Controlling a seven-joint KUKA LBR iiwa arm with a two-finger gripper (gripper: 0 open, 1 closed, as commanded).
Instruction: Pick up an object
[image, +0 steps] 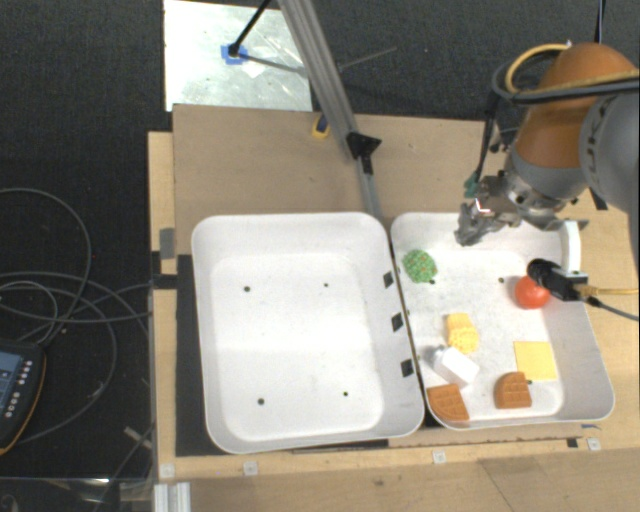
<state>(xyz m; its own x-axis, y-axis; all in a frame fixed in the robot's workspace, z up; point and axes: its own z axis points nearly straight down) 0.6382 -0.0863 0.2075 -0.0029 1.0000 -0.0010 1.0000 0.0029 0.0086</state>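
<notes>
Gripper (472, 232) hovers over the upper part of the right bin (590, 385); jaw state can't be told, nothing seen between them. Looks like the approach step, no pick yet. Nearest candidate: green object (420, 265) just lower left of it; next move likely needs a shift that way and descent. Red object (531, 292) sits right, yellow pieces (460, 332) lower. Green sits close to the bin's left wall, tight there; bin centre is open.
</notes>
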